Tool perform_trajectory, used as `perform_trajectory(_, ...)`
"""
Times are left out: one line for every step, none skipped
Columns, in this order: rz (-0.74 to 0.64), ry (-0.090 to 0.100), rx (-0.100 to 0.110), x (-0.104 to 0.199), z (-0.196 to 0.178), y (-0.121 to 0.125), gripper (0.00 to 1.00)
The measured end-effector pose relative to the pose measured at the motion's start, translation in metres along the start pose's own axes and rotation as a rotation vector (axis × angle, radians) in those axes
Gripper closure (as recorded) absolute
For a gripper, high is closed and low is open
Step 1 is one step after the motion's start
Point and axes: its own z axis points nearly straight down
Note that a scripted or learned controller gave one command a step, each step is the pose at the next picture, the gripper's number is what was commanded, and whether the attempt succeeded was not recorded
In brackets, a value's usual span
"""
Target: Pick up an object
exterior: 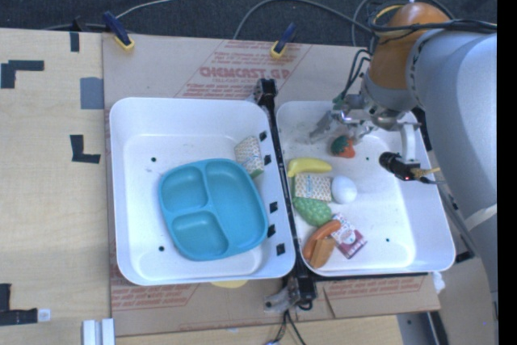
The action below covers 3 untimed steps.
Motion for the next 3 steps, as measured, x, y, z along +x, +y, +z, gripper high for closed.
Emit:
perform_trajectory(-0.002,-0.004,-0.002,-0.001,-0.010,0.000,1.00)
perform_trajectory(-0.002,-0.004,-0.001,-0.001,-0.010,0.000,0.00)
perform_trajectory(0.002,-0.002,-0.002,0.013,0.000,-0.040,0.00)
